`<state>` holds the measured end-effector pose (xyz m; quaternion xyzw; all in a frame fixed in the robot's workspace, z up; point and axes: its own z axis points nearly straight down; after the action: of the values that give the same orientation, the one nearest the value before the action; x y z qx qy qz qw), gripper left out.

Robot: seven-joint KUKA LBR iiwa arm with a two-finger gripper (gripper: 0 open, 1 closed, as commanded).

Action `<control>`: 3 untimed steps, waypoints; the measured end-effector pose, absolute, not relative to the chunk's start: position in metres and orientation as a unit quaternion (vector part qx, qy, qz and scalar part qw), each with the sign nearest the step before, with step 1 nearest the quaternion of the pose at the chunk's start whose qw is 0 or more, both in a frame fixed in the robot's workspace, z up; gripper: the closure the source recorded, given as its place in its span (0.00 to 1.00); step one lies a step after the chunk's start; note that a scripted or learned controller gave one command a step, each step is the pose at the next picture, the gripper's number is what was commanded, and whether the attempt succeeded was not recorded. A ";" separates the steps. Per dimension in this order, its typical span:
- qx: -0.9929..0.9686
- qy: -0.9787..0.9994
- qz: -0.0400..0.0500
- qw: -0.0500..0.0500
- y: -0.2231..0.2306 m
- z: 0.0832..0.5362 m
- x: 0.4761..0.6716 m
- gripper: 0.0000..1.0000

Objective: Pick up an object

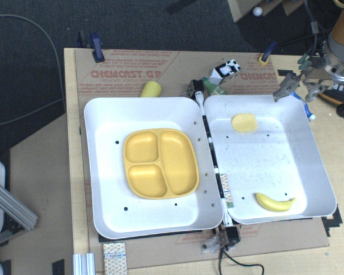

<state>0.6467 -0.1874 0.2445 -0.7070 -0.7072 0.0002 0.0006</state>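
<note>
- Banana (274, 202): a small yellow banana lying on the floor of the right bin (315, 153), in the lower right of the frame, near that bin's bottom edge.
- Yellow disc (244, 123): a flat, rounded yellow piece, also in the right bin, toward its upper left part, well apart from the banana.
- Gripper (301, 89): at the upper right of the frame, over the right bin's top right corner; its two fingers are spread apart with nothing between them, and it is well apart from both the banana and the disc.
- Arm (339, 50): enters from the right edge of the frame, above the gripper.
- Left bin (103, 153): holds a yellow divided plate (160, 163) with three compartments, set near the bin's middle.
- Yellow cylinder (151, 89): lies on the brown board (132, 67) above the left bin, outside both bins.
- Black-and-white object (226, 70): sits on the board just above the gap between the two bins.
</note>
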 end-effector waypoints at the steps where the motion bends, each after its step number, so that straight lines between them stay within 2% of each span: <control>1: -0.707 -0.707 0.001 0.001 -0.199 0.134 0.627 0.00; 2: -0.707 -0.708 0.000 0.002 -0.102 0.084 0.631 0.00; 3: -0.707 -0.707 0.000 -0.001 -0.122 0.085 0.666 0.00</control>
<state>0.6657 -0.1218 0.0851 -0.7067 -0.7075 -0.0003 -0.0012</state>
